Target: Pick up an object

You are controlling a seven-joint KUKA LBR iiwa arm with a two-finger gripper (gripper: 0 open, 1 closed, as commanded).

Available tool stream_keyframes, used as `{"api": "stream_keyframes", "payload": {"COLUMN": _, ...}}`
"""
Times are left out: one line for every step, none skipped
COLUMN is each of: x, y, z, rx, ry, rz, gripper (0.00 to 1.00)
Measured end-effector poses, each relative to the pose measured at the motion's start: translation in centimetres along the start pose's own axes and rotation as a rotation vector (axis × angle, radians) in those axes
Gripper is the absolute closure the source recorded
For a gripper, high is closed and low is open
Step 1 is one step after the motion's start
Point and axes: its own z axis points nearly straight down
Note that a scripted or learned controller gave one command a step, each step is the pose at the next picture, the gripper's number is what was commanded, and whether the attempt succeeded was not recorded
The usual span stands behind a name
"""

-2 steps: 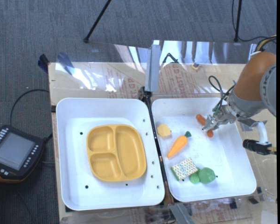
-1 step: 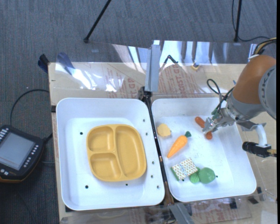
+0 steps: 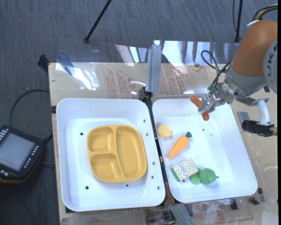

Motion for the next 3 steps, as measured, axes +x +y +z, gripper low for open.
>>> {"api": "stream_keyframes", "payload": {"x": -0.2, "y": -0.4, "z": 0.7, "rx": 0.014, "ry": 0.002, "rz": 0.005, "gripper": 0.0}}
{"api": "stream_keyframes", "payload": {"x": 1.4, "y": 0.3, "z": -6.6, "rx": 0.011, "ry": 0.0, "rz": 0.246, "gripper": 0.0}}
{"api": "stream_keyframes", "payload": {"x": -4.6, "y": -3.7, "z": 3.8, "rx": 0.028, "ry": 0.002, "rz": 0.227, "gripper": 0.0}}
